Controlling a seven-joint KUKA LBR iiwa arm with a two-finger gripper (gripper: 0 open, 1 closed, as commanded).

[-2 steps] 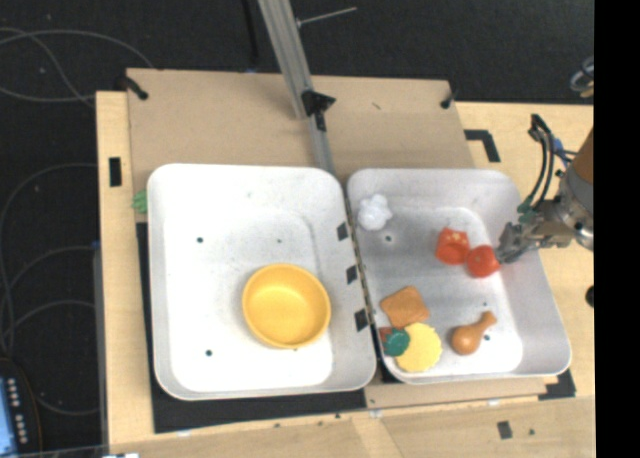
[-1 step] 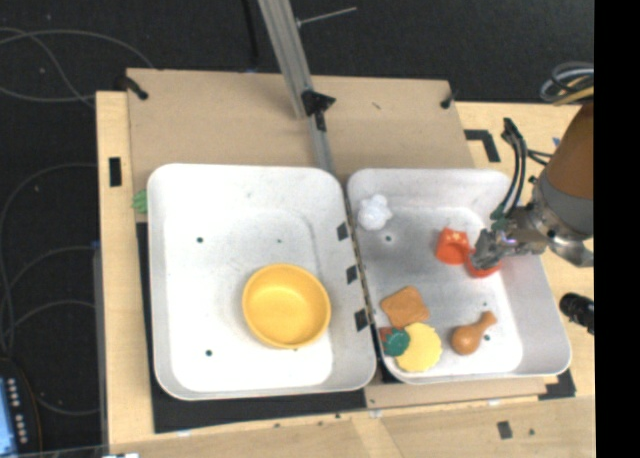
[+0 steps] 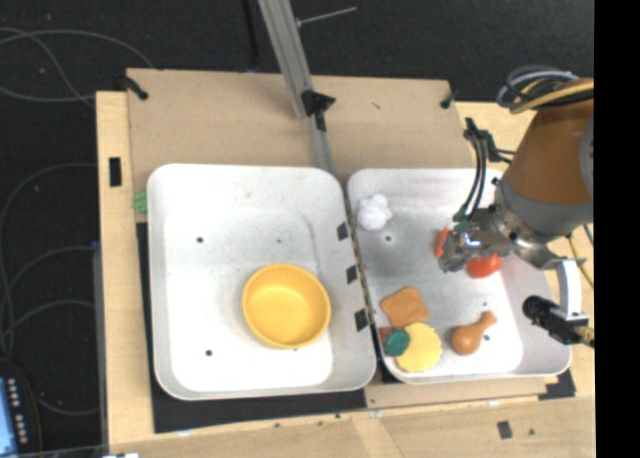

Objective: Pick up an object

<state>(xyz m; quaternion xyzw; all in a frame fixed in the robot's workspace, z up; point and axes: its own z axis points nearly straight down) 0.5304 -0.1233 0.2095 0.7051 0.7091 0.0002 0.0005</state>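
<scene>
Your gripper (image 3: 462, 249) sits low in the right bin (image 3: 430, 191), right against a small red object (image 3: 485, 266); you cannot tell whether anything is actually held. Going down in size: yellow bowl (image 3: 287, 304) in the left bin (image 3: 200, 206), orange block (image 3: 404, 304), white ball (image 3: 374, 212). Lift too early and the red piece may slip free.

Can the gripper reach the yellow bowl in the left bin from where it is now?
Probably yes. The yellow bowl sits alone in the left bin with nothing over it. The gripper is above the right bin and must cross the divide.
</scene>
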